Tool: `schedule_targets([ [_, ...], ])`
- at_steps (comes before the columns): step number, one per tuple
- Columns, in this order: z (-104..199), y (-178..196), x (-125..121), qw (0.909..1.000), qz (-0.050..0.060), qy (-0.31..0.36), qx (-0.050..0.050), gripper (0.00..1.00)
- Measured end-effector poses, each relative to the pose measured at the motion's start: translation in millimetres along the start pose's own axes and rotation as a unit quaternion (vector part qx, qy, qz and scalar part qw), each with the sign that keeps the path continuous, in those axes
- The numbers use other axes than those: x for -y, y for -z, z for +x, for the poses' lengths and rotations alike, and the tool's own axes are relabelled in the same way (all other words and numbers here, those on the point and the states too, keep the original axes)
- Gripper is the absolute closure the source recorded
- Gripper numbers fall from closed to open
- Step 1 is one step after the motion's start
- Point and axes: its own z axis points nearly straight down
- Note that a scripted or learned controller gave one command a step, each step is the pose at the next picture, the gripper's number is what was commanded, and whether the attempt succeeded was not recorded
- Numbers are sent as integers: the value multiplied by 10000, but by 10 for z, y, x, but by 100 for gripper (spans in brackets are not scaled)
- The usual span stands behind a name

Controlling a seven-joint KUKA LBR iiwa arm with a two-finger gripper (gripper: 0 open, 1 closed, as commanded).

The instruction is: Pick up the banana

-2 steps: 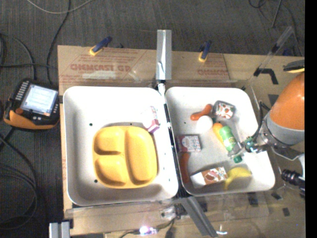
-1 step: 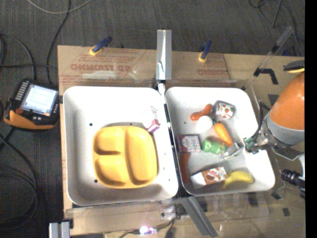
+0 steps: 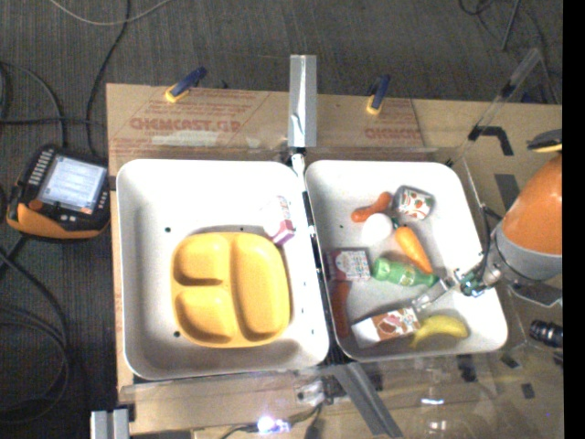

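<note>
Grey and metallic, the end effector (image 3: 437, 293) reaches into the right bin (image 3: 475, 208) from three o'clock, low over that bin's five o'clock part; whether it is released or clenched cannot be told, as the tip is small and blurred. Just below it, toward six o'clock, lies the banana (image 3: 441, 328), yellow, flat on the bin floor near the front wall, close to the tip though contact cannot be told. Touching the banana at its nine o'clock side is a red and white packet (image 3: 388, 325). At eleven o'clock from the end effector sit a green bottle (image 3: 398, 271) and an orange carrot (image 3: 412, 249), the carrot just above the bottle. Farther toward twelve o'clock stands a small printed can (image 3: 412, 204), with an orange and white toy (image 3: 370, 215) beside it at nine o'clock. Behind the wrist, at three o'clock, the arm's orange band (image 3: 537, 210) bulges at the edge. Well away at nine o'clock, the left bin (image 3: 146, 199) holds a yellow divided tray (image 3: 233, 286). Both bins rest on a cardboard-covered surface (image 3: 210, 122).
</note>
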Motion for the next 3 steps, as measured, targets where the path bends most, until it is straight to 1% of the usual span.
schedule_targets([
  [1,57,-219,-55,9990,-36,448,44,0],
  [2,110,653,-51,9991,-8,425,15,0],
  [3,160,-47,-70,9861,-14,1663,11,0],
])
